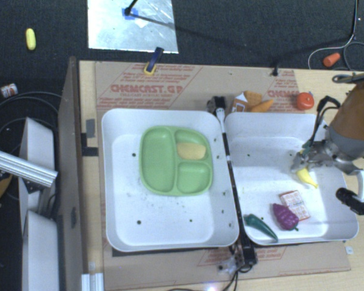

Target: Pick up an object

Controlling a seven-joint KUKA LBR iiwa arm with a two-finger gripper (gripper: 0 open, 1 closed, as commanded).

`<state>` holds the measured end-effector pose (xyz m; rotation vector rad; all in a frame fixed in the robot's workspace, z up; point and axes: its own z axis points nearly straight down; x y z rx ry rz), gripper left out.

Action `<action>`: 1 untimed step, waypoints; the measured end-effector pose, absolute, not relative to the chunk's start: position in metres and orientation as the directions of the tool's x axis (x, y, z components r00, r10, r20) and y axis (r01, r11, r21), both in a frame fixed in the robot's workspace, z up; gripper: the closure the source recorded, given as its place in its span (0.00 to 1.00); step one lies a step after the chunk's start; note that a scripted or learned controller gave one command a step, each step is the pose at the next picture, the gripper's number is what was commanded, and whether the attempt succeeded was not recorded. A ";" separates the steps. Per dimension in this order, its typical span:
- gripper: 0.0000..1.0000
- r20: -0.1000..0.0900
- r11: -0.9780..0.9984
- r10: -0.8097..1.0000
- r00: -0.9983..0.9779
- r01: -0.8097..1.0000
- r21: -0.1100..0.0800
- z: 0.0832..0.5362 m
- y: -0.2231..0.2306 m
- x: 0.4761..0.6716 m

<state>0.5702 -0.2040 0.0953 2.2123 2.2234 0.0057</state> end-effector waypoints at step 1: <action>1.00 0.003 0.017 1.000 -0.017 1.000 0.012 0.166 -0.098 0.627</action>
